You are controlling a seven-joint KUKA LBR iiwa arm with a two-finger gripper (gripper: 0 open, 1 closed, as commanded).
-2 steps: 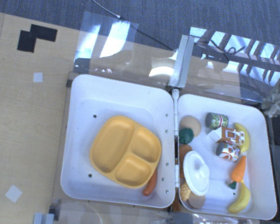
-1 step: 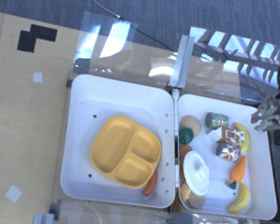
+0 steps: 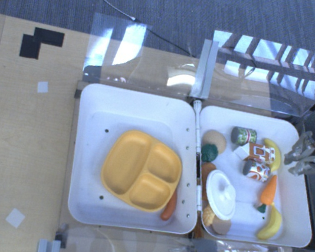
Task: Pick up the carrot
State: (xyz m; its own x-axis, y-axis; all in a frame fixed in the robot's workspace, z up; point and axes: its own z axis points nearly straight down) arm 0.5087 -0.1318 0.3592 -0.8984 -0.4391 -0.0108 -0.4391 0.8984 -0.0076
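the carrot (image 3: 268,190) lies in the right bin (image 3: 302,224), near its right wall, orange body upright in the view with the green tip at its lower end. it sits between two bananas: one (image 3: 272,152) curves just above it beside a small carton (image 3: 262,153), the other (image 3: 271,224) lies just below it. nothing has hold of the carrot, so the pick is not yet done.

the gripper (image 3: 306,158) hangs at the right bin's upper right edge, up and to the right of the carrot and apart from it. whether its fingers are spread or pressed together cannot be told from this angle; nothing shows between them. by my reading the task is at its start: the approach, the descent, the close and the lift are all left.

counted in the right bin: one carrot, two bananas, one green can (image 3: 244,136), the carton plus a second small packet (image 3: 256,169) below it, one white lid or bowl (image 3: 221,193), one tan round thing (image 3: 215,140), one dark green thing (image 3: 210,153), and a few more pieces along the left wall too crowded to name.

the left bin (image 3: 92,141) holds one yellow divided plate (image 3: 141,170) and one reddish-orange sausage-like thing (image 3: 169,207) touching its lower right rim. that piece could be mistaken for the carrot.

two bins in all, side by side on the table (image 3: 16,147).
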